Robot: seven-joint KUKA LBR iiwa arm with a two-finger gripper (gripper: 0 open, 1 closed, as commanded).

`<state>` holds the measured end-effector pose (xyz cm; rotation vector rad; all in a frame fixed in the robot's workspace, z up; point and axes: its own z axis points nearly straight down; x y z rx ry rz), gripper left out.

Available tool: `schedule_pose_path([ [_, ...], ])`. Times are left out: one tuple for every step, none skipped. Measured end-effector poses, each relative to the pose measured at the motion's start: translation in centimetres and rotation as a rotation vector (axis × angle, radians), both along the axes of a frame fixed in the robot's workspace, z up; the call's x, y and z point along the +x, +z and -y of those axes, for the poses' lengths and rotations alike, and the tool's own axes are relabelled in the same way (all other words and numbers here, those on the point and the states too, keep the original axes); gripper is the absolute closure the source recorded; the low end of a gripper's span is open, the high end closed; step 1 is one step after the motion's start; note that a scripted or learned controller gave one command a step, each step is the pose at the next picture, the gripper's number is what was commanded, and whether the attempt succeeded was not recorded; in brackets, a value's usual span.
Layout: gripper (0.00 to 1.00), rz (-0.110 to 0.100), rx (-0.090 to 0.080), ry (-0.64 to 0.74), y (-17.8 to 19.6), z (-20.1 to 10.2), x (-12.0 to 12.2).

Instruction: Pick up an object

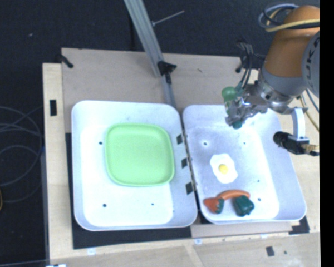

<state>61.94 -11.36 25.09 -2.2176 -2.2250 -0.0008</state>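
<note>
1. Nearest the camera, along the front wall of the right bin [284, 177], lie three small things close together: a red-orange piece [214, 205] at the left, a dark green piece [244, 206] at the right, and an orange sausage [234, 194] just behind them, its long axis running left to right with a slight upward bow.
2. Just behind those, near the middle of the right bin, sits a fried egg toy [224, 168], white with a yellow yolk, apart from the sausage; it is roughly round, a little longer front to back.
3. In the left bin [89, 166] a light green square plate [140, 154] lies flat, about centred.
4. At the back of the right bin the gripper [235, 119] hangs over the rear wall, with a small green object [229, 94] showing just behind it; I cannot tell whether the fingers are apart or together, or whether they touch that object.
5. The arm [289, 49] comes in from the right, its orange band above the grey wrist, tilting down and leftward to the gripper.
6. Farthest back, a grey pole [142, 24] slants up from between the bins.
</note>
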Motion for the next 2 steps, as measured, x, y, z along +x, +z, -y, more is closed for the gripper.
schedule_pose_path([
  [1.0, 0.0, 0.0, 0.0, -1.0, -5.0, 0.3],
  [1.0, 0.001, 0.001, 0.001, -0.2, -10.7, 1.8],
])
